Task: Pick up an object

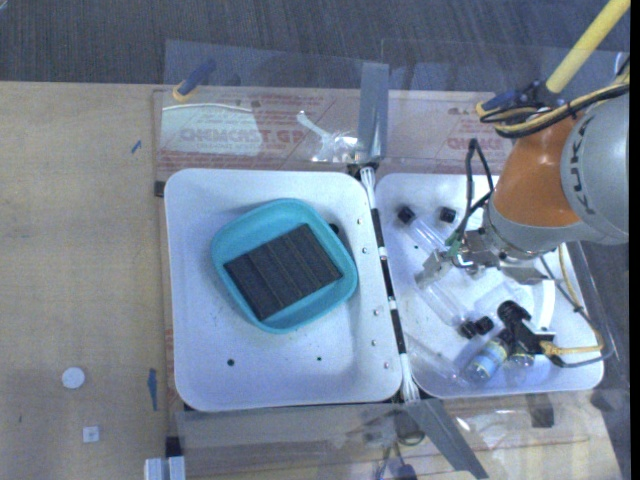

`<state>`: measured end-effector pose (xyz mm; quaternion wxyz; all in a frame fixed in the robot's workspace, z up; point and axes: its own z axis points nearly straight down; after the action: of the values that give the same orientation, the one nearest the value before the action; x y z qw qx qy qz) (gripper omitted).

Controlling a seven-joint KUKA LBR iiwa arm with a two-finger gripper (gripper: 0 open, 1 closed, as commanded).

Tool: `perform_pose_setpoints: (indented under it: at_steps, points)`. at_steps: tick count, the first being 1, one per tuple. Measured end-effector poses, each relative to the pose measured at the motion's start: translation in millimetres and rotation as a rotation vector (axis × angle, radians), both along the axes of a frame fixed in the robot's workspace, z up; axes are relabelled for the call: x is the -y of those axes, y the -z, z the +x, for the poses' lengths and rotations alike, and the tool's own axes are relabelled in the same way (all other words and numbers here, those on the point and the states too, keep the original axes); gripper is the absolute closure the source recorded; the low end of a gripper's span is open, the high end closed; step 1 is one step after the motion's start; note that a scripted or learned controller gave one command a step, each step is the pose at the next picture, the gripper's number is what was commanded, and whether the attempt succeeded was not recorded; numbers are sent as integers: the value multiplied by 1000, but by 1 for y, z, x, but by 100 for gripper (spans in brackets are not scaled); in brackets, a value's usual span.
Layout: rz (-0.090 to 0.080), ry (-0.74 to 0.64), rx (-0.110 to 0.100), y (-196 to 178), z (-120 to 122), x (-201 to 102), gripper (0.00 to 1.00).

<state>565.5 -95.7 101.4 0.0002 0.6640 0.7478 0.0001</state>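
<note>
My gripper (446, 261) is low over the middle of the right bin (425, 358), under the grey wrist and its orange band. Beside it lies a clear plastic piece (428, 236), close to the gripper; I cannot make out whether they touch. Two small black pieces (405, 214) (447, 214) lie at the far side of that bin. A small silver and blue cylinder (485, 366) lies near the bin's front edge. In the left bin (190, 348) a teal dish (232, 240) holds a dark grey ridged block (282, 268).
A raised divider (385, 288) separates the two bins. Clear plastic sheeting and a cardboard panel (240, 128) lie behind the bins. Yellow cables (575, 353) run along the right bin's right side. The wooden bench (70, 268) stretches out to the left.
</note>
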Motion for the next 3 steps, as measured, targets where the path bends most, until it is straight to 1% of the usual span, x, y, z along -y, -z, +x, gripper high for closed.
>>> perform_pose_setpoints:
  at_steps: [1, 2, 3]
  points:
    - [7, -50, -29, 16, 86, 30, 0]
    - [2, -66, -37, -3, 92, 26, 0]
    - [-1, -77, -42, 17, 92, 24, 0]
